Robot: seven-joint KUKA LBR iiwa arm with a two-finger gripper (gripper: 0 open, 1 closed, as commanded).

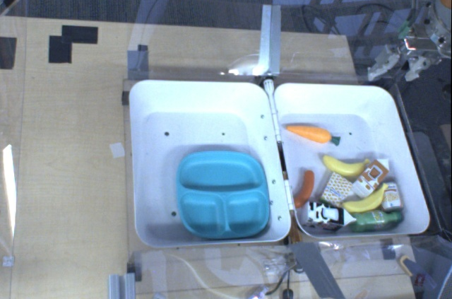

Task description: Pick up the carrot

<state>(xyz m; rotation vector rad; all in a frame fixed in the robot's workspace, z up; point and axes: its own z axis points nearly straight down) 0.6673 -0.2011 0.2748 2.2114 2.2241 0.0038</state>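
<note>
Right bin (381,103); loose carrot (308,133)

Even, bright overhead light washes the white bins (205,103) with soft shadows, glare streaks the clear panels at left, and the whole picture is slightly soft.

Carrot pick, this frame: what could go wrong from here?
1. The gripper sits beyond the right bin's far corner, away from the carrot, so the whole approach remains and could land off target.
2. The carrot lies near the divider between the bins; a finger might strike that wall.
3. It is slim and tapered on smooth plastic, so it may roll or slip out as the fingers close.
</note>
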